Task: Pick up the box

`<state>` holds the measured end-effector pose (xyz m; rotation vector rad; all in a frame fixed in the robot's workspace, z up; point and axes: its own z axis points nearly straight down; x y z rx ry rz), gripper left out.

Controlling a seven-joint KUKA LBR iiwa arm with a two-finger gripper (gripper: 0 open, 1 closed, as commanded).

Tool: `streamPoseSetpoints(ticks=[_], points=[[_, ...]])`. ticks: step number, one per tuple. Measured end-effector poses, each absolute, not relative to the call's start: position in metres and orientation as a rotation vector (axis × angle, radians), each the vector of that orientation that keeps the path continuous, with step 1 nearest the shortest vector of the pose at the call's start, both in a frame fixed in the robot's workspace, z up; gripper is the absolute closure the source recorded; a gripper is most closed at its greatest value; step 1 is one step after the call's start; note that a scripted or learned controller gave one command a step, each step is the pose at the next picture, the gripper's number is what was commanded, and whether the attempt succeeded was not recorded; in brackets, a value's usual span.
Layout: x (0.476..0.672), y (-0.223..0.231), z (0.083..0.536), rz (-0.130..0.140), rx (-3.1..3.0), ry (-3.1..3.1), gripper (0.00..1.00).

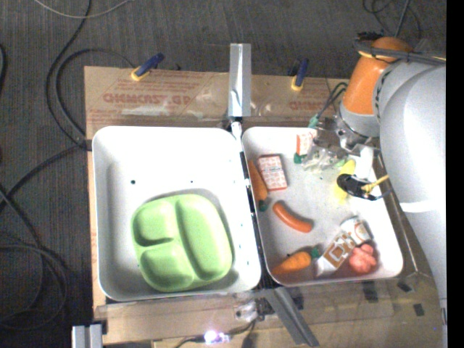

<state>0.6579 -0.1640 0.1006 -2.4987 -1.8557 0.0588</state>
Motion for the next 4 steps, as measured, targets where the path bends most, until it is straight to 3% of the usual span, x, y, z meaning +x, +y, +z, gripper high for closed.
streamPoseSetpoints(ticks=[1,4], points=[[0.655,-0.165,0.098,0.071,-2.493,-1.848,0.00],[0.653,-0.162,0.092,0.113,-2.942,-0.876,0.00]])
